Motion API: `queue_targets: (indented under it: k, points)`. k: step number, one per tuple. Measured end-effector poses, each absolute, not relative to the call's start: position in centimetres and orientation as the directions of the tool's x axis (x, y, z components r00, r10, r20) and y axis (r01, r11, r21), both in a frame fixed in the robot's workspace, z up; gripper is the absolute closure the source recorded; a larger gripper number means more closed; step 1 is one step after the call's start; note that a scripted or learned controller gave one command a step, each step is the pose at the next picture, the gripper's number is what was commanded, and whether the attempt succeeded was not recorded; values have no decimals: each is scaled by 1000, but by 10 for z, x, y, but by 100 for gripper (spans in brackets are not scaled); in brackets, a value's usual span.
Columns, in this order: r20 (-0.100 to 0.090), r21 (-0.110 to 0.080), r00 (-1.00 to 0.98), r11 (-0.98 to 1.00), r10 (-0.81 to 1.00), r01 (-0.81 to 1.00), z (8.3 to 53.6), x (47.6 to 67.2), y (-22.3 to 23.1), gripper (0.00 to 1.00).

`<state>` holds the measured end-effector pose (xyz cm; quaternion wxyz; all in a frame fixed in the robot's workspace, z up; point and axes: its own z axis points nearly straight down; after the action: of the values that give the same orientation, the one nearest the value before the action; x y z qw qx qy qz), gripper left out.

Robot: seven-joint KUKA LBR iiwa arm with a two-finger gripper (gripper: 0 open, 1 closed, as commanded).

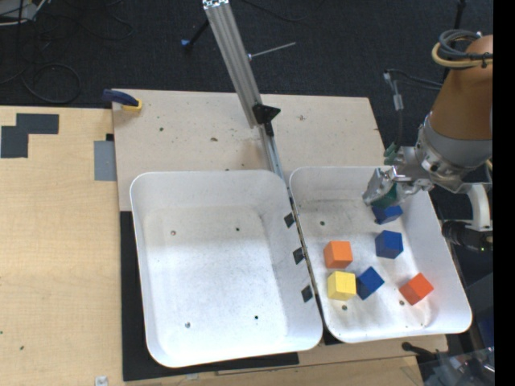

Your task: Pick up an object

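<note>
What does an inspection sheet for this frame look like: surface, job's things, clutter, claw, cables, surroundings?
Surface: bench bearing left bin and right bin, side by side.
Job's things: in the right bin, orange cube, yellow cube, red cube, three blue cubes.
Clutter: clamp on the bench's far left corner.
Claw: claw low over the right bin's far side, right at the farthest blue cube; grip cannot be told.
Cables: loose cables on the floor beyond the bench.
Surroundings: slanted metal rail, dark floor.

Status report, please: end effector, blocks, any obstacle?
End effector low over right white bin, at small blue cube. Grasp unconfirmed. Second blue cube close beside it.
</note>
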<state>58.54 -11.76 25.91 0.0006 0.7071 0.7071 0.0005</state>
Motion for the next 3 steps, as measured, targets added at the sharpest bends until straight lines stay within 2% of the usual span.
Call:
queue_targets:
  k: [2, 3]
  points:
    - [2, -5, -4, 4, 1000, 1000, 260, 582, -20, 100]
    - [2, -7, -4, 4, 1000, 1000, 255, 564, 31, 100]
